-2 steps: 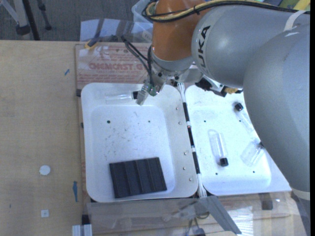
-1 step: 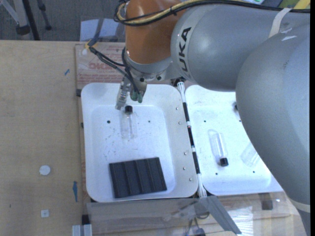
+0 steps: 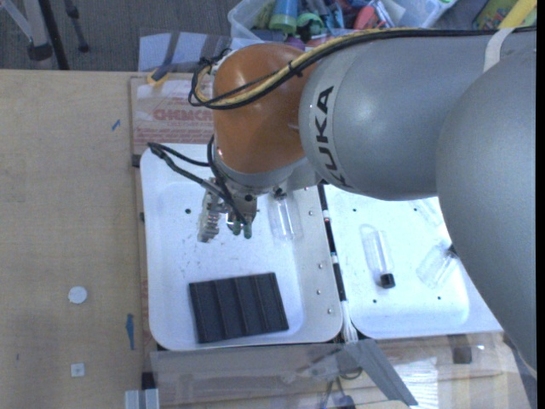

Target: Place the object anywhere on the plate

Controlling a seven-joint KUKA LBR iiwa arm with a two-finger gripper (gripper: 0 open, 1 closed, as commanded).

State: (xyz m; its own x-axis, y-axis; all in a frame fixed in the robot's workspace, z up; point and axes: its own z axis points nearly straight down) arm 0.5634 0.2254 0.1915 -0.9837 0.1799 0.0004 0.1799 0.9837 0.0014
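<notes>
the plate (image 3: 238,308), a dark ribbed rectangular slab, lies flat in the near part of the left bin (image 3: 166,254), with nothing resting on it. the likeliest object to move is a small clear tube (image 3: 282,221) lying on the floor of the same bin, up and to the right of the plate, near the wall shared with the right bin (image 3: 409,313). which item the program means to take is a judgement only.

the gripper (image 3: 226,221) hangs over the left bin, above the plate's far edge and just left of the tube, under the orange wrist band (image 3: 255,109). whether it is released or clenched i cannot tell, and nothing visibly hangs from it, so i judge the pick is not yet made and this is the approach step. the next move calls for settling over the chosen tube, taking it, then a short carry toward the near side and a low release over the slab.

around it: a clear vial with a dark cap (image 3: 377,258) and another clear piece (image 3: 434,264) lie in the right bin. cables (image 3: 174,162) loop off the wrist over the left bin's far corner. a tub of coloured toys (image 3: 341,2) sits beyond the bench, well apart. round, clear tubes may roll or slip, and the ribs may let one settle in a groove.
</notes>
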